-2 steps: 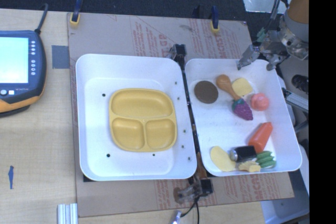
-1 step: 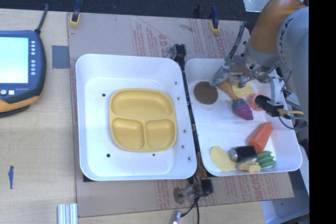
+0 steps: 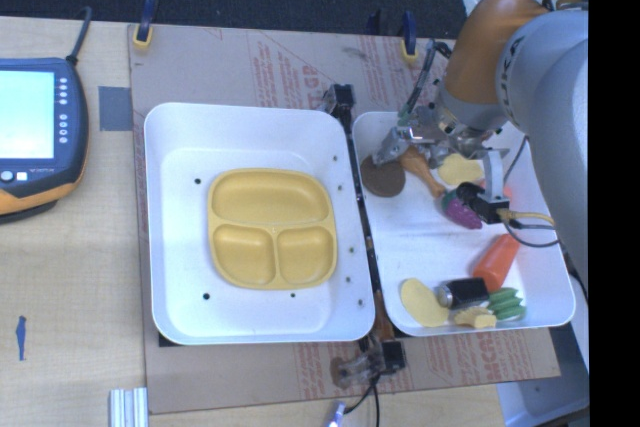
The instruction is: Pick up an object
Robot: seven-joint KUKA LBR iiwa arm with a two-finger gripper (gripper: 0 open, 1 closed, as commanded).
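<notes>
White plastic is lining both bins, and the arm [image 3: 520,65] is reaching over the far end of the right bin [image 3: 560,310], where the tool [image 3: 440,140] is sitting low among the clutter, near a wooden spoon [image 3: 400,173] and a pale yellow piece [image 3: 460,170]. Whether it is spread or pinching anything cannot be told from this slant, so nothing can be counted as picked up yet; the task is looking to be at the reaching or grasping stage, with the lift still to come. Candidates for picking are all lying in the right bin: a purple piece [image 3: 462,212] just beside the yellow one, an orange carrot [image 3: 496,258] toward the right wall, and at the near end a cluster of a yellow slice [image 3: 420,303], a dark cylinder [image 3: 463,292] and a green piece [image 3: 505,303] touching one another. Room is tight there, since the tool is working close to the far wall and the dividing wall between the bins. The left bin [image 3: 170,215] is holding a yellow divided plate [image 3: 272,227] with bare floor all round it, and a tablet [image 3: 35,130] is resting on the counter [image 3: 60,315] well to the left.
</notes>
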